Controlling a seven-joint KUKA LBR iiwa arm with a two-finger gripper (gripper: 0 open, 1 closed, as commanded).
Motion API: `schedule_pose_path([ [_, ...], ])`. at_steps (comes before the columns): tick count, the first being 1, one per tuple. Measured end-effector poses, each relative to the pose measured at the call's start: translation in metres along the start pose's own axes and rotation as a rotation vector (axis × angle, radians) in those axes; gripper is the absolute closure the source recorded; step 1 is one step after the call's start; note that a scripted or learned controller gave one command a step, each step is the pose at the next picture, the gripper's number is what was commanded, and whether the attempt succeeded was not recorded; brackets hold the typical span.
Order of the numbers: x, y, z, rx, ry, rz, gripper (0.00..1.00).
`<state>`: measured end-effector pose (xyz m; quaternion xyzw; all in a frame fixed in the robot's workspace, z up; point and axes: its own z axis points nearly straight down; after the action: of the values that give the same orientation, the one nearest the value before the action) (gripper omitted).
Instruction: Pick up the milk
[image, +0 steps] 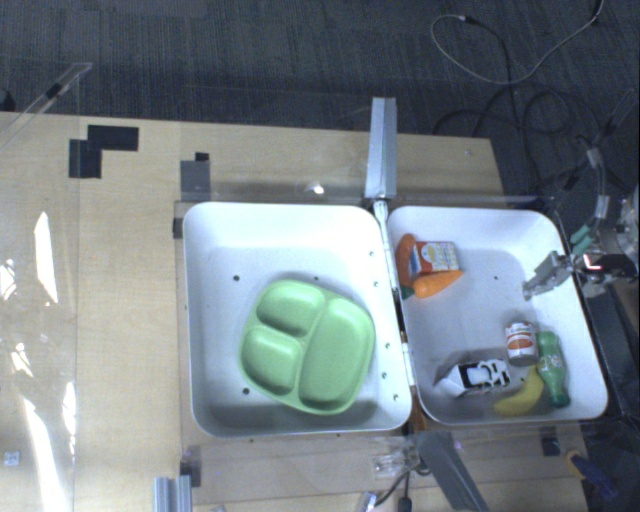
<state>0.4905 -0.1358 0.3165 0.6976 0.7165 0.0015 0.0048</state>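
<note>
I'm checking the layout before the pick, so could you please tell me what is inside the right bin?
The right bin holds the milk, a banana, green bottle, small can, carrot and a carton. Anything beneath them is hidden.

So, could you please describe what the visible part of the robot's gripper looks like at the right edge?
The gripper shows as a slim grey metal finger jutting over the right bin's rim. Behind it sits a dark housing with a small red light and pale fittings, with black cables trailing above.

Arm (610, 262) cut off at right edge
</note>
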Motion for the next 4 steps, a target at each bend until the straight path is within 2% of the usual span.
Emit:
schedule_pose_path([
  [1, 0.013, -0.003, 0.124, 0.009, 0.006, -0.132, 0.0],
  [2, 0.035, -0.001, 0.229, -0.001, 0.003, 0.01, 0.0],
  [3, -0.01, -0.004, 0.202, 0.007, 0.005, -0.015, 0.0],
  [4, 0.03, 0.046, 0.229, -0.003, 0.002, -0.34, 0.0],
])
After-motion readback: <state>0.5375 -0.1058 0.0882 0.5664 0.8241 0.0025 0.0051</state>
